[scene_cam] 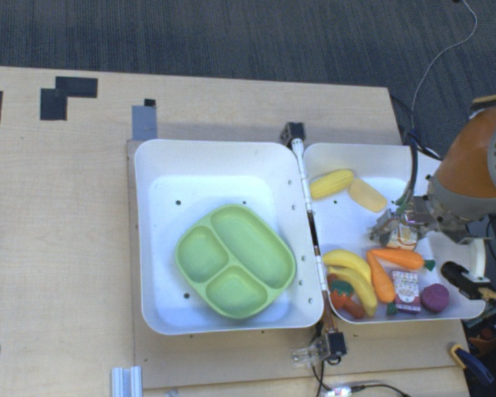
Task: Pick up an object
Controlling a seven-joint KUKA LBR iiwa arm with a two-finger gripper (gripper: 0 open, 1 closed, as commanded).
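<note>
Over the right bin [372, 160], my gripper [394, 228] hung low above the carrots [393, 263] and banana [353, 270], its grasp impossible to judge, the reach apparently under way and a clean close on one toy seemingly next.

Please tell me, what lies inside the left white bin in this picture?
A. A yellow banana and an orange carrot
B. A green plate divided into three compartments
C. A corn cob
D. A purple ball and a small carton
B: the green divided plate lies alone in the left bin, while the bananas, carrots and corn cob are all in the right bin.
</note>
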